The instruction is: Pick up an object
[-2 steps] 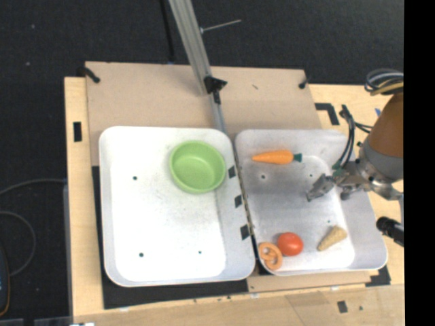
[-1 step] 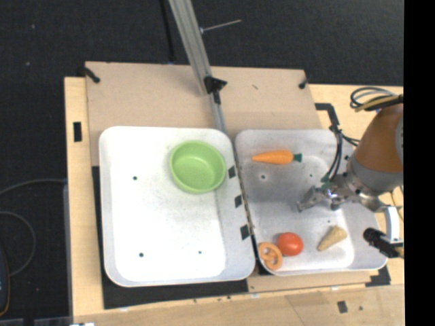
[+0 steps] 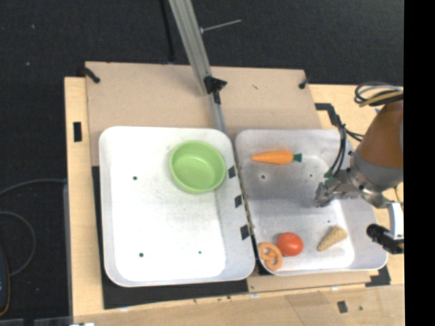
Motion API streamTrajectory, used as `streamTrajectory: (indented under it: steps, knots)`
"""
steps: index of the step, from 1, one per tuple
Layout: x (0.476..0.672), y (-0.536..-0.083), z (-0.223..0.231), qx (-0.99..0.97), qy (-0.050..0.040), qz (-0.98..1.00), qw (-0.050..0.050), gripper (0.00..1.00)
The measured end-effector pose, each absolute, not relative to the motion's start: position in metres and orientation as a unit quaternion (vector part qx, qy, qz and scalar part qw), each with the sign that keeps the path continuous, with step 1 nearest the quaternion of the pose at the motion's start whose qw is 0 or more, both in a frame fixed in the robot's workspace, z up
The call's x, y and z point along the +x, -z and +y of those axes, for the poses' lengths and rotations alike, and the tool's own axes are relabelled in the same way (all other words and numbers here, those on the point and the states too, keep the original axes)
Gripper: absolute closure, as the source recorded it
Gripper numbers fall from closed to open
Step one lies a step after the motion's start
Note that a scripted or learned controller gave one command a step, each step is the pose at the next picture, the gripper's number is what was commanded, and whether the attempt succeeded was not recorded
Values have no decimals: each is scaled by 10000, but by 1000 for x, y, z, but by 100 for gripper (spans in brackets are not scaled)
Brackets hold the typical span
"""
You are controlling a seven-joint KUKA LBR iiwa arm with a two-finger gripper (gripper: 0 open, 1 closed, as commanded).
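Reaching in from the right, the grey arm with its orange band (image 3: 385, 138) sets its end effector (image 3: 325, 195) low over the right shallow white bin (image 3: 285, 206).

Whether the end effector is wide or narrow cannot be told; nothing is visible in its grip. It hangs above bare bin floor near the bin's right side. An orange toy carrot with a green tip (image 3: 276, 157) lies toward the bin's far edge, well apart from the end effector. A tan cone-shaped piece (image 3: 332, 238) lies nearer the front, below the end effector; a round red tomato (image 3: 290, 244) touches an orange pretzel-shaped piece (image 3: 270, 255) at the front left corner. A round light-green bowl (image 3: 198, 167) sits upright in the left shallow white bin (image 3: 136, 209) on the wooden bench (image 3: 78, 202).
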State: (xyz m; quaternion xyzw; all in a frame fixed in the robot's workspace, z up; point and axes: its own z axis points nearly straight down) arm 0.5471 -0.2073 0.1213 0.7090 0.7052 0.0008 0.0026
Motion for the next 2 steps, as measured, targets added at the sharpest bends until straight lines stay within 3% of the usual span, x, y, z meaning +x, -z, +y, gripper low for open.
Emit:
streamTrajectory:
  steps: [2]
  knots:
    - [545, -213, -203, 7058, -17, 7084, 34, 100]
